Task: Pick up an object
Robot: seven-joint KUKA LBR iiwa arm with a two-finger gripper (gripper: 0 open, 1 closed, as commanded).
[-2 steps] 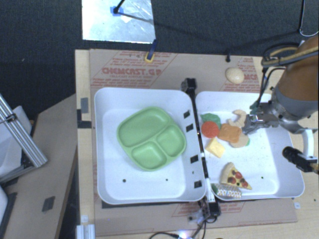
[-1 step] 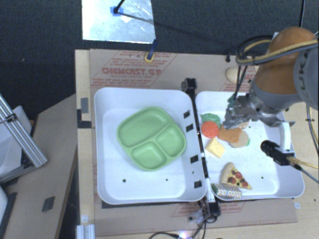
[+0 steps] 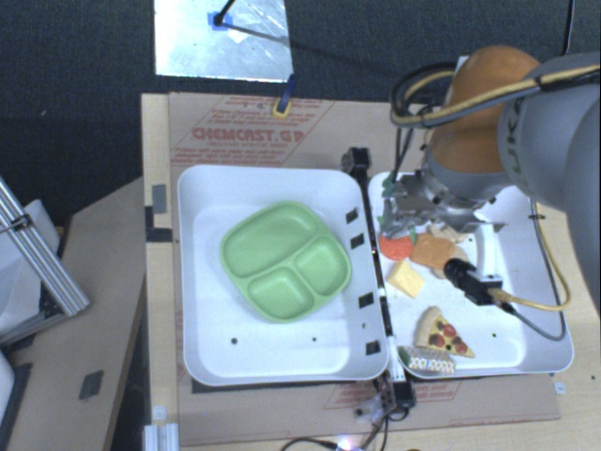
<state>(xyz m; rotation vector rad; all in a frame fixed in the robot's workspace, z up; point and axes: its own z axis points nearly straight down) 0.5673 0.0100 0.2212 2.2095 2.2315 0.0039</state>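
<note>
Two white bins side by side; left bin [image 3: 202, 346] bears green divided plate [image 3: 285, 260]; right bin [image 3: 540, 341] bears small toy foods. Arm [image 3: 526, 130] reaches low over right bin; gripper [image 3: 406, 216] just above red round piece [image 3: 397, 247], beside orange piece [image 3: 438, 251]; jaw opening hidden, cannot tell, nothing seen held. Yellow wedge [image 3: 407, 278] and pizza slice [image 3: 443, 334] lie nearer. Judgement: red piece light, stiff, likely smooth; take across its sides.
</note>
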